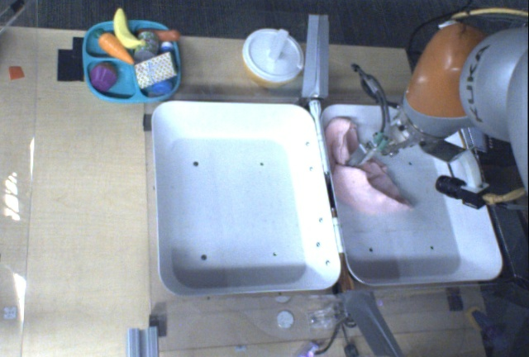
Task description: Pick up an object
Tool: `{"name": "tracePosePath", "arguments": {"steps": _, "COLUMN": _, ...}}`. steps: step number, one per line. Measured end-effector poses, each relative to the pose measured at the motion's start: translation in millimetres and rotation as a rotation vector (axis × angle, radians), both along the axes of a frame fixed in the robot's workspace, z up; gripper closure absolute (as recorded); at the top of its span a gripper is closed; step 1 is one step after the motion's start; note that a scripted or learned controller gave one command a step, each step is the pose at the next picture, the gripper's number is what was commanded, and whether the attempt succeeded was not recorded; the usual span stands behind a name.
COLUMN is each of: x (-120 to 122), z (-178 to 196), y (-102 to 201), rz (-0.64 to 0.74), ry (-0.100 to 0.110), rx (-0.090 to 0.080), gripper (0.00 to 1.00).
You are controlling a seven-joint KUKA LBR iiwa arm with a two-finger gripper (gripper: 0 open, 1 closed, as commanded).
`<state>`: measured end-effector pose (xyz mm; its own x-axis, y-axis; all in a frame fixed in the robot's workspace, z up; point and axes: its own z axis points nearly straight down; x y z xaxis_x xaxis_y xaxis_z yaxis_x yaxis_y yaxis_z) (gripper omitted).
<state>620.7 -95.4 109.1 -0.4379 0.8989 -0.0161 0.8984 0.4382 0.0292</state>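
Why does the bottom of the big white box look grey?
In the camera view, the left bin's near wall shades its floor with a soft grey band; the right bin has the same. The gripper by the pink cloth looks slightly blurry.

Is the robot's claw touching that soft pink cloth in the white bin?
Touching. The camera view shows the gripper pressed down onto the crumpled pink cloth in the right white bin, no gap between.

pink cloth (366, 182) | crumpled | right bin's upper-left part
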Motion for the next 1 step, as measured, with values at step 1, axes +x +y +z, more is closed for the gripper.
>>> {"name": "tracePosePath", "arguments": {"steps": 1, "x": 5.4, "z": 13.4, "y": 3.8, "rz": -0.113, "ry": 0.026, "rx": 0.003, "gripper": 0.0}}
